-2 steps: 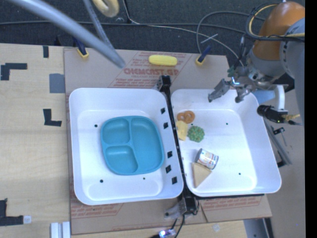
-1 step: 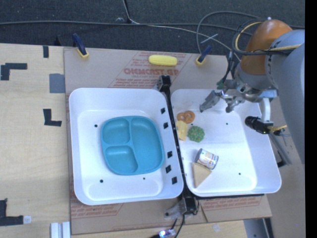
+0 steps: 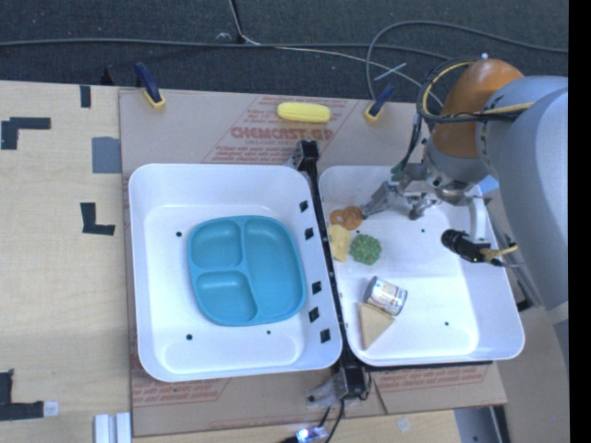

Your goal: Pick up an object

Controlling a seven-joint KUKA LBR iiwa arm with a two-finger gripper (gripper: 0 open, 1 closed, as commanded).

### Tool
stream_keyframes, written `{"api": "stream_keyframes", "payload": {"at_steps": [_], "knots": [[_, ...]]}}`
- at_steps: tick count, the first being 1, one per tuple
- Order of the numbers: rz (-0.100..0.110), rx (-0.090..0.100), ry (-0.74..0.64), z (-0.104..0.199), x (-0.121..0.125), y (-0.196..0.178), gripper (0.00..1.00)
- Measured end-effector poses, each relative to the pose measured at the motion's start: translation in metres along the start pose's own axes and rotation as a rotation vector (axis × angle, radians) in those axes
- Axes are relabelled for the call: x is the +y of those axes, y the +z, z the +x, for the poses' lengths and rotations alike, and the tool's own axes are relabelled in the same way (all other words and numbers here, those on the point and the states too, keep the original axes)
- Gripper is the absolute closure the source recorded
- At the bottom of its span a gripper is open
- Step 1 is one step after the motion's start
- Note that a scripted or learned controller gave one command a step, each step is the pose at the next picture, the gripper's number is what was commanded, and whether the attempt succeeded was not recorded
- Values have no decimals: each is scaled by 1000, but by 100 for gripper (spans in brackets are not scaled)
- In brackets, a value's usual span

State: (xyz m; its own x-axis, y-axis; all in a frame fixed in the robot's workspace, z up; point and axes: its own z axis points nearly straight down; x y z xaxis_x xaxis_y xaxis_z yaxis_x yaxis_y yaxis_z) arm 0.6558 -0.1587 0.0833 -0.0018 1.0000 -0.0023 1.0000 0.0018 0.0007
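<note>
The right bin (image 3: 480, 335) holds several small objects. A brown-orange piece (image 3: 347, 217) lies by its left wall, with a pale yellow piece (image 3: 339, 242) and a green broccoli-like piece (image 3: 366, 248) just below it. Nearer the front lie a silver can (image 3: 384, 295) on its side and a tan wedge (image 3: 371, 324). My gripper (image 3: 395, 205) hangs over the back of this bin, open, with its left fingertip close to the brown-orange piece. Nothing is between its fingers.
The left bin (image 3: 157, 201) holds a blue divided plate (image 3: 246, 270). A yellow object (image 3: 303, 112) lies on the cardboard behind the bins, with blue-and-yellow clamps (image 3: 149, 85) at the cardboard's back edge. A black cable end (image 3: 466, 245) hangs over the right bin's right side.
</note>
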Motion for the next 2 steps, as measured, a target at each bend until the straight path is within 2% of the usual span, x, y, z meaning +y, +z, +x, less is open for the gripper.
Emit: {"api": "stream_keyframes", "payload": {"at_steps": [1, 2], "knots": [[-3, -1, -3, 0, 1, -14, 100], [-2, 2, 0, 2, 0, -57, 100]]}}
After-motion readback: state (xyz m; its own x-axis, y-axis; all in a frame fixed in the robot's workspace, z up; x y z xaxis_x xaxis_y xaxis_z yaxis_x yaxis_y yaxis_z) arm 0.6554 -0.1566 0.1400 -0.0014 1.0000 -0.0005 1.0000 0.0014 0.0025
